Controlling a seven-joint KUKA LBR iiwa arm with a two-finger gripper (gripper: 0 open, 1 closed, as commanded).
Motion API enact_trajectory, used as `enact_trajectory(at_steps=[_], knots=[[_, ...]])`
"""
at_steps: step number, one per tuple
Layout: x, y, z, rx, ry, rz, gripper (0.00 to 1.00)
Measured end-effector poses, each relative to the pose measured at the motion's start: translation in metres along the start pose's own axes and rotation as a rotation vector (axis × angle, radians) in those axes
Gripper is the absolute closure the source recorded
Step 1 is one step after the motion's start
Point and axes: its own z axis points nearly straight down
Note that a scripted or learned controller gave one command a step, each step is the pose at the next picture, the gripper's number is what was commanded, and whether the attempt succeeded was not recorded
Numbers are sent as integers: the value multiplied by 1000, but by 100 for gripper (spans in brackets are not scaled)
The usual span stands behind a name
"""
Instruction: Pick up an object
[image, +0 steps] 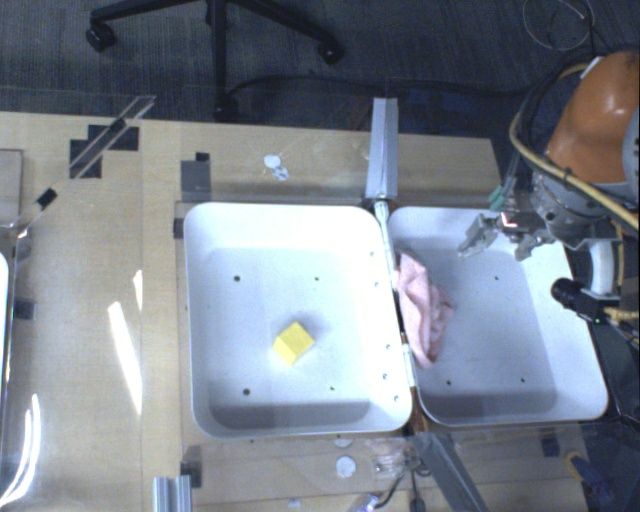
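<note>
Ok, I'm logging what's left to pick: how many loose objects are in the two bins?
2. A yellow block lies near the middle of the left bin. A pink cloth is bunched against the left wall of the right bin; something small might be hidden under it.

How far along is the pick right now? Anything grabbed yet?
Nothing looks picked yet. The gripper hangs over the right bin near its far edge, fingers spread with nothing between them. The pink cloth lies against that bin's left wall, and the yellow block sits in the left bin. Left to do: descend onto an object, close, lift.
</note>
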Motion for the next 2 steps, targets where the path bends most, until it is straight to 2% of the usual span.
enact_trajectory(at_steps=[1,2], knots=[[-21,10,46,1,0,479,0],[-7,24,145,-1,0,470,0]])
